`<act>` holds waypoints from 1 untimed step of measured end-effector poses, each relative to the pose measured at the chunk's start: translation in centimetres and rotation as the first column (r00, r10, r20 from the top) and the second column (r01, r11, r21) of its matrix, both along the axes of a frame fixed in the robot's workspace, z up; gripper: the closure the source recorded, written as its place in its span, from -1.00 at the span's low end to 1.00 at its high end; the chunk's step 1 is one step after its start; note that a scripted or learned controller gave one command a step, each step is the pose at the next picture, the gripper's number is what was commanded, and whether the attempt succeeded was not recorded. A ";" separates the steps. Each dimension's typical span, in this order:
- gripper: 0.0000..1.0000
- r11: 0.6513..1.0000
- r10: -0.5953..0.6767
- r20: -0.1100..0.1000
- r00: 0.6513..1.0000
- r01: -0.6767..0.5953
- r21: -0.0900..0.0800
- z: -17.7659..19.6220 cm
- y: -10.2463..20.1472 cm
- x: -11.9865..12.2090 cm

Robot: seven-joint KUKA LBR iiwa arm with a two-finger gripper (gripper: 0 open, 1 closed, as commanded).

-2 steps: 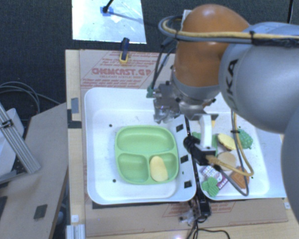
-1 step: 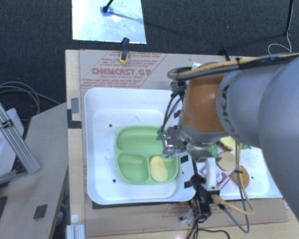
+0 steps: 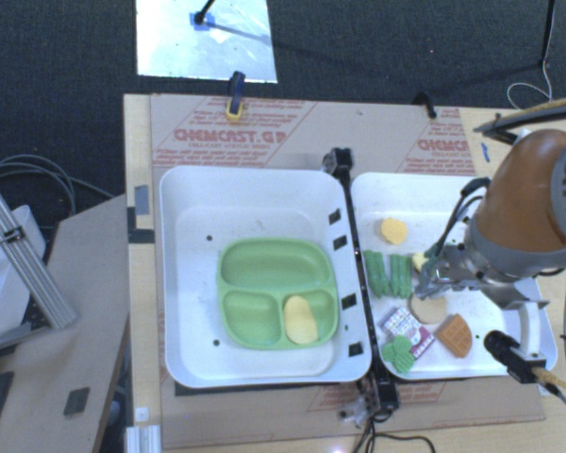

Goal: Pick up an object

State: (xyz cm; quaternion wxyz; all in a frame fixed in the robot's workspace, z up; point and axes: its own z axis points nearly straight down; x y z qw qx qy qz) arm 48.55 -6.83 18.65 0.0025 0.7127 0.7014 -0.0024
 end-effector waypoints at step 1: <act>1.00 1.000 0.028 0.001 1.000 -0.028 0.011 0.1 9.0 0.1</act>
